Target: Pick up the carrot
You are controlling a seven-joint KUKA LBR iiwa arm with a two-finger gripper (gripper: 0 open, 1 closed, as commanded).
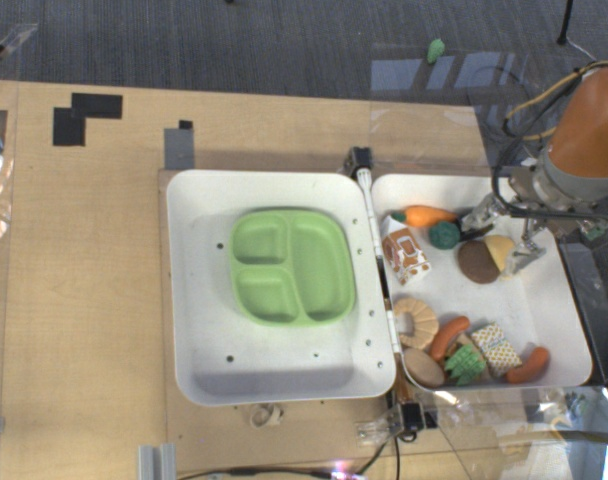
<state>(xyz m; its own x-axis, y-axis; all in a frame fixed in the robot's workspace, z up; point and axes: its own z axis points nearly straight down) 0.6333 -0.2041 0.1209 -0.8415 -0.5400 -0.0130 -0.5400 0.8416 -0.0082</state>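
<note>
While apart above the right bin [569, 298], jaws [505, 236] near, not touching, the carrot [429, 215].

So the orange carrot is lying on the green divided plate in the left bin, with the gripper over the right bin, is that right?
Not quite. The orange carrot lies in the right white bin, near its far edge beside a dark green round toy, not on the green divided plate. The camera view shows this. The gripper is indeed over the right bin.

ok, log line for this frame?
target: carrot, right bin, untouched | gripper: jaws open, above bin, right of carrot | phase: approach
</note>
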